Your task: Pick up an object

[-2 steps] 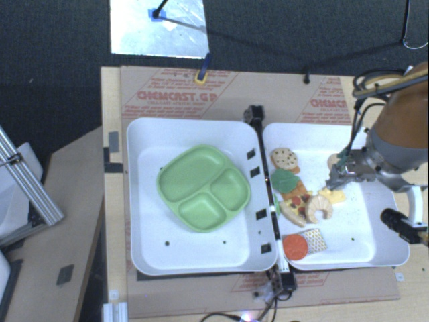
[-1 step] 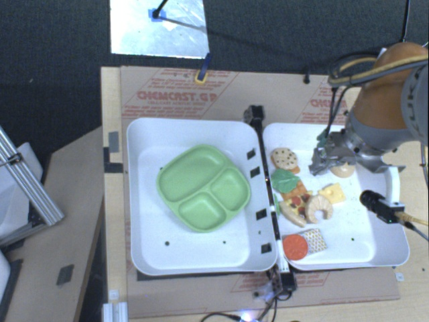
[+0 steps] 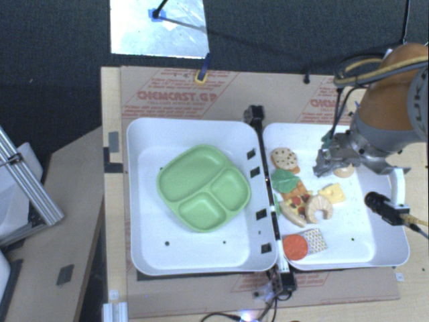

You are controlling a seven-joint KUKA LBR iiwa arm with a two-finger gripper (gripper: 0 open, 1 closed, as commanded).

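Observation:
My gripper (image 3: 327,165) hangs low over the back part of the right bin (image 3: 382,247), reaching in from the right. A small round beige piece (image 3: 345,172) lies just to its right, partly hidden by the wrist. To the left of the gripper lie a chocolate-chip cookie (image 3: 284,158) and a green leaf (image 3: 286,180). In front of it sit a yellow cheese wedge (image 3: 334,193), a curled tan pastry (image 3: 320,208) and a pizza slice (image 3: 293,210). Nearer the front edge are a red tomato slice (image 3: 295,247) and a grey cracker (image 3: 314,239).
A green divided plate (image 3: 204,188) lies in the left bin (image 3: 144,247). A black divider with clips (image 3: 266,186) runs between the bins. A black cylinder (image 3: 383,208) on the arm juts over the right bin's right side. Bare bin floor lies at the front right.

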